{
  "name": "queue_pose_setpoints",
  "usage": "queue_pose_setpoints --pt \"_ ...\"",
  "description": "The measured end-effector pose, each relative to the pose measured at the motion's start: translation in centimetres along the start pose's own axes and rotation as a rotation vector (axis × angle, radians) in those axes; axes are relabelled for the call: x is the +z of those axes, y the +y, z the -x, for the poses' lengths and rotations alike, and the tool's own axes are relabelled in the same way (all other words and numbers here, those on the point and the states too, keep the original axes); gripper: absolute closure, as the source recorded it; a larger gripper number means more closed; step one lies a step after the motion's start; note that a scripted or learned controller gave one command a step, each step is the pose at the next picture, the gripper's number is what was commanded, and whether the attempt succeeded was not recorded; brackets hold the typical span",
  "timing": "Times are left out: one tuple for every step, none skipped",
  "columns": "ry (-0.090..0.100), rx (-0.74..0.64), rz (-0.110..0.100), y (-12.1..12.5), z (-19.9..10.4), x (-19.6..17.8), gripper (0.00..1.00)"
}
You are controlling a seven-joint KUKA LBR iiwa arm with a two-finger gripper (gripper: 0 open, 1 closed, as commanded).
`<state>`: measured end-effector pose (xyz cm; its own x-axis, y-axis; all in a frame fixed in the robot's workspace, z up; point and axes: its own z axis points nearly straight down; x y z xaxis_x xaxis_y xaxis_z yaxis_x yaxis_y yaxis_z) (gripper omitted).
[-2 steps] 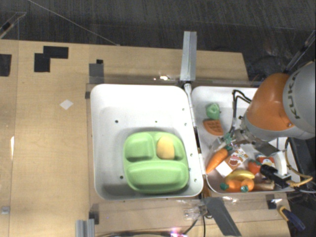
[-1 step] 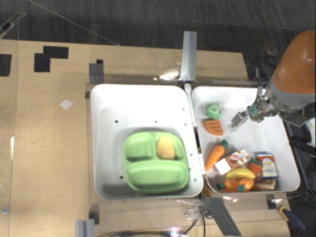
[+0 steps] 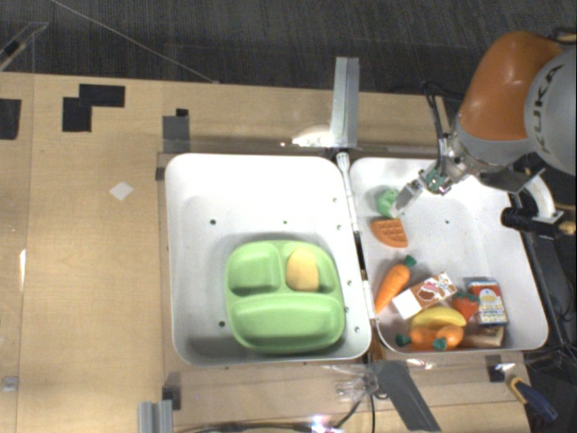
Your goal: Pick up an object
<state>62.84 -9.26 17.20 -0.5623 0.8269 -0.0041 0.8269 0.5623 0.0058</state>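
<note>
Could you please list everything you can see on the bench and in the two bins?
left bin: one, white, left half of bench
divided plate: one, green, in the left bin
yellow fruit: one, in the plate's upper right compartment
right bin: one, white, beside the left bin
green toy: one, upper left of the right bin, by the gripper
orange slice: one, below the green toy
carrot: one, orange, near the dividing wall
banana: one, yellow, in the front pile
small cartons: two, printed, in the front pile
arm: one, grey and orange, from the right
gripper: one, over the right bin
</note>
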Motion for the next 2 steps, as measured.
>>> queue_pose_setpoints --pt "-0.001 -0.195 0.002 1.1 0.4 7.5 0.00" --pt "-0.003 -0.117 0.001 -5.8 5.4 4.1 0.00"
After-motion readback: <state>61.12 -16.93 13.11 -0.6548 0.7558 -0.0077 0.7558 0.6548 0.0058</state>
